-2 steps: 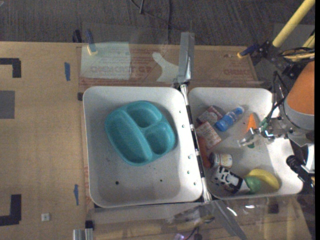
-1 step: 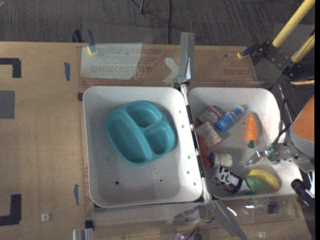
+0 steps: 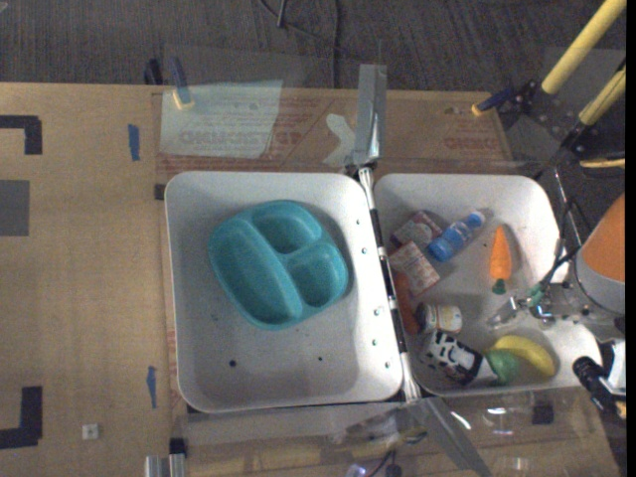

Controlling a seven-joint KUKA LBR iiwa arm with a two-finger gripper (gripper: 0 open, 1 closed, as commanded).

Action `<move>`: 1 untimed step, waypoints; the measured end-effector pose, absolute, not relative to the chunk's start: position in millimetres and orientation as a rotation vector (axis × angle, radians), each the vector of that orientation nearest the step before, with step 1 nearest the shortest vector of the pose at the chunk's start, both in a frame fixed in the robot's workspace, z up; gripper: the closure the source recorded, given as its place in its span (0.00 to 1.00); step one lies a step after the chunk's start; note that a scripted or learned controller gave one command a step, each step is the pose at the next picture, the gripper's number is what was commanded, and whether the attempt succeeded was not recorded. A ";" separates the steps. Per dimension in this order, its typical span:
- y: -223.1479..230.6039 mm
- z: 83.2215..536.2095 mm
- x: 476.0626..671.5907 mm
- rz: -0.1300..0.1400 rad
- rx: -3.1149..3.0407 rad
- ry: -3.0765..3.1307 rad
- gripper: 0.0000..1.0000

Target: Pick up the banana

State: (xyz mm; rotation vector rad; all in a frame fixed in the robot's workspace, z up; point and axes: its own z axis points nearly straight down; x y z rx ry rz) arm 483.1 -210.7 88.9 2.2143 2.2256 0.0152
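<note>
Over the right bin (image 3: 542,199), the gripper (image 3: 507,311) sits low between the carrot (image 3: 501,254) and the banana (image 3: 527,354); whether its fingers are spread or closed cannot be told. Nothing is seen held. The banana lies near the bin's front edge, beside a green item (image 3: 502,366). The left bin (image 3: 189,266) holds a teal divided plate (image 3: 279,262).

A robotics lab: taped bench (image 3: 79,266), twin white bins (image 3: 189,366), cables.
</note>
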 end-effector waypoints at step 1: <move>-215.6 99.3 483.1 0.010 2.212 2.210 1.00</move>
